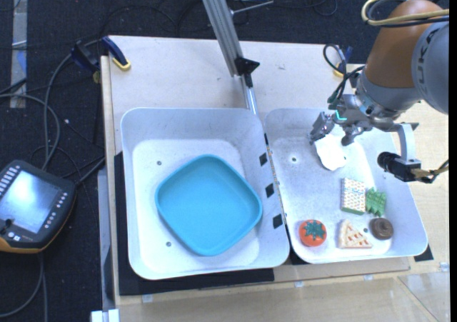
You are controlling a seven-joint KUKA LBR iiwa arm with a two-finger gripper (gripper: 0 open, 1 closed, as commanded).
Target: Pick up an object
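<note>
Operator, note from the left of the frame: a handheld pendant [32, 206] with a lit screen lies on the dark floor. The left bin [143, 128] holds a smooth blue square plate [208, 203] with rounded corners. In the right bin [293, 149], a white, irregular object [332, 153] sits at upper centre, its long axis running roughly top to bottom. The gripper [335, 128] stands directly above it, fingers spread, gripping nothing. Lower right lie a red tomato-like piece [312, 233], a speckled wedge [353, 235], a patterned block [353, 195], a green leafy piece [375, 201] and a brown disc [382, 228]. You will find no legible writing.
</note>
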